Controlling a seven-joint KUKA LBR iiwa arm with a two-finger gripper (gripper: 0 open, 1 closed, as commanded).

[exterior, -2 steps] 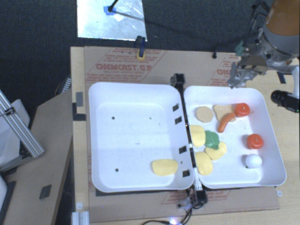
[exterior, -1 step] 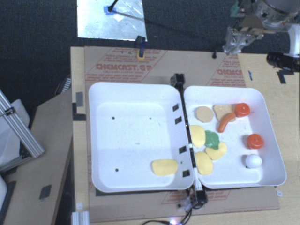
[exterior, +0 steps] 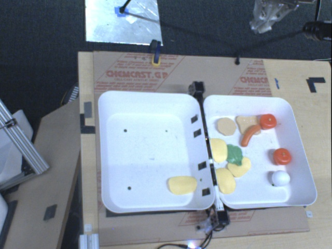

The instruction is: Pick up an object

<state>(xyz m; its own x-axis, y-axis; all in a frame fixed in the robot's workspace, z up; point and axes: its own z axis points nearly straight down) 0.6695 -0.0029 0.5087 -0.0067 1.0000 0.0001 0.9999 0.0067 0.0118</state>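
My gripper (exterior: pixel 261 24) hangs high at the top right of the camera view, beyond the far edge of the bench and well away from both bins. The right bin (exterior: pixel 298 139) holds several small items: a tan disc (exterior: pixel 225 126), a tan slice (exterior: pixel 247 122), an orange sausage shape (exterior: pixel 249 135), two red-orange tomatoes (exterior: pixel 267 121) (exterior: pixel 281 156), a white ball (exterior: pixel 280 178), a green piece (exterior: pixel 234 154) and yellow pieces (exterior: pixel 218 150) (exterior: pixel 225 180). A yellow piece (exterior: pixel 182 184) lies in the left bin (exterior: pixel 119 154) near its front right corner.
Both bins sit on a cardboard sheet (exterior: pixel 140 71) on the bench. A black clip strip (exterior: pixel 201 134) runs between the bins. A shiny metal plate (exterior: pixel 123 13) lies on the dark floor at the back left. An aluminium frame (exterior: pixel 18 139) stands at the left.
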